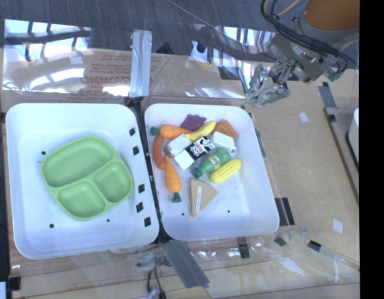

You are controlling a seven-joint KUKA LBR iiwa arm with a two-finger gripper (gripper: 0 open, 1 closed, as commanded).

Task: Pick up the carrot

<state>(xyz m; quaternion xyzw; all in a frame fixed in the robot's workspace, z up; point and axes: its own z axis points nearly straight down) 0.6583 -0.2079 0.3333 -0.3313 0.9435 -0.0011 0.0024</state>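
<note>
Carrot (172, 177) in right bin (257, 173), gripper (265, 90) outside it.
Carrot lies lengthwise at bin's left side, leaf end toward 6, beside other toy food. Gripper hangs above bench just past bin's top-right corner, approx 1–2 o'clock from carrot, well apart. Can't tell gripper state. Green plate (86, 177) in left bin (24, 229).
</note>
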